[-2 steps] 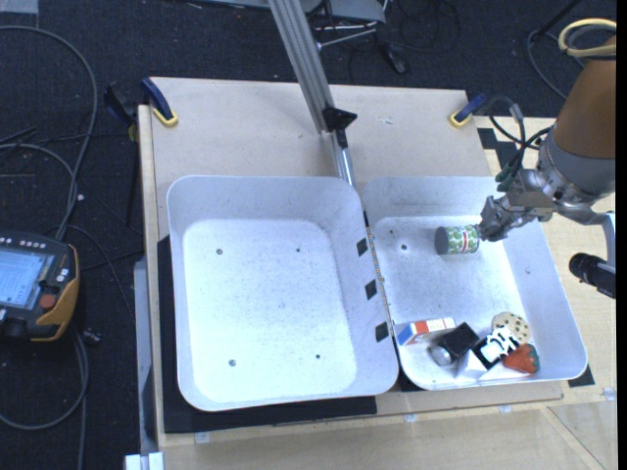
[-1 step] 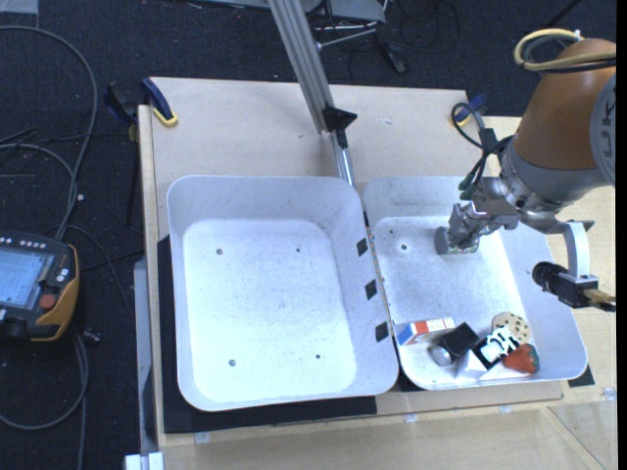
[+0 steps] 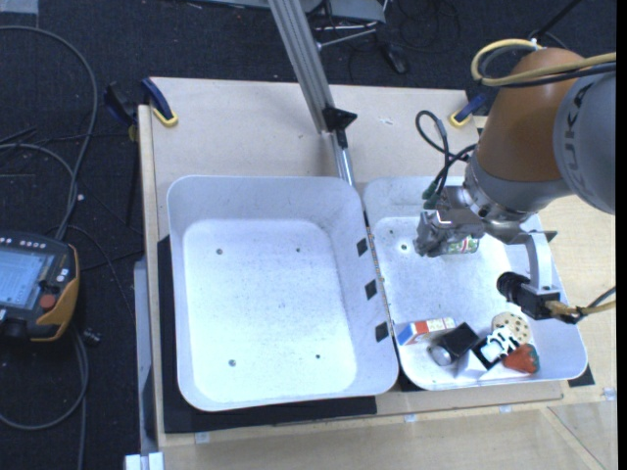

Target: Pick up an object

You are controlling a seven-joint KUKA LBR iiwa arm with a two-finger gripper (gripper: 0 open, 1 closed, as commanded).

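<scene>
The gripper (image 3: 446,235) sits low over the upper part of the right bin (image 3: 549,365), hung under the grey wrist and the orange band of the arm (image 3: 534,125) that comes in from the right. Whether it is spread, pressed together or pinching something cannot be told from here, because the wrist body covers its working end; a small pale thing with green and red marks (image 3: 462,247) shows right at its lower edge, touching or just under it, but nothing proves it is being held. Away from the tool, toward the near rim of the same bin, lies a cluster of candidates: a small box with red and blue ends (image 3: 423,331) lying flat with its long axis running roughly across the bin, a black block (image 3: 458,341) just beside it, a black-and-white patterned piece (image 3: 502,342), and a red object (image 3: 522,359) against the near right corner. These all lie well apart from the gripper, toward the front rim. The left bin (image 3: 196,204) stands beside the right one, its wall touching along the middle. My judgement is that the pick turns on the pale thing directly beneath the tool; reaching the cluster would mean travelling toward the front rim first.
</scene>
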